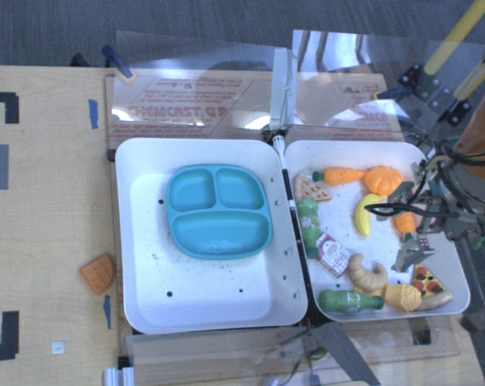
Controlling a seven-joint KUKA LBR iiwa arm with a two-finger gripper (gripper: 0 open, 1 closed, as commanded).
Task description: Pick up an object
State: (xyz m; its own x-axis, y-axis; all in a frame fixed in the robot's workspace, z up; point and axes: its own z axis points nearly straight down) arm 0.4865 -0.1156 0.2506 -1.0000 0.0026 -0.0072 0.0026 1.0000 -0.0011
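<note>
The right bin [459, 296] holds several toy foods: a carrot [343, 175], an orange [381, 179], a banana [361, 214], a cracker [312, 189], a croissant [367, 273], a green bottle [351, 300], a pizza slice [429, 284] and a red-and-white packet [332, 254]. My gripper [411, 254] hangs low over the right side of this bin, just above the pizza slice and right of the croissant. A small orange piece [404, 222] lies right behind it, partly hidden by black cables. Nothing can be made out in the gripper's grasp.
The left bin [137, 296] holds a blue divided plate [219, 211]. A waffle toy [97, 273] lies on the wooden bench outside the bins at left. A second green item [308, 219] lies along the right bin's left wall. Clear plastic sheets stand behind both bins.
</note>
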